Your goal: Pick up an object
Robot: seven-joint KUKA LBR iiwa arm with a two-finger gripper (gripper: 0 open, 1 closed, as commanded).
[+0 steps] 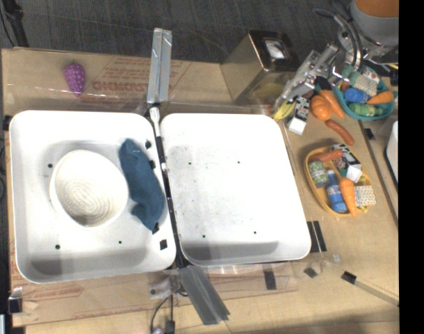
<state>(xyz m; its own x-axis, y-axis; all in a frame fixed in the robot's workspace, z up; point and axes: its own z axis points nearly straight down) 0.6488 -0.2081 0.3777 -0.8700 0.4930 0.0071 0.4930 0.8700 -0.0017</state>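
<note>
Roughly upright blue cloth (142, 183), L bin (31, 127), beside hat (89, 186)

Faint reddish printed lettering (121, 82) runs across the brown cardboard sheet (198, 75) behind the two bins, just right of the purple object, but the characters are too blurred to make out. Small packages in the yellow bowl (311, 175) at the right carry printed labels, likewise too small to read. No other text, number or brand can be read.
</note>
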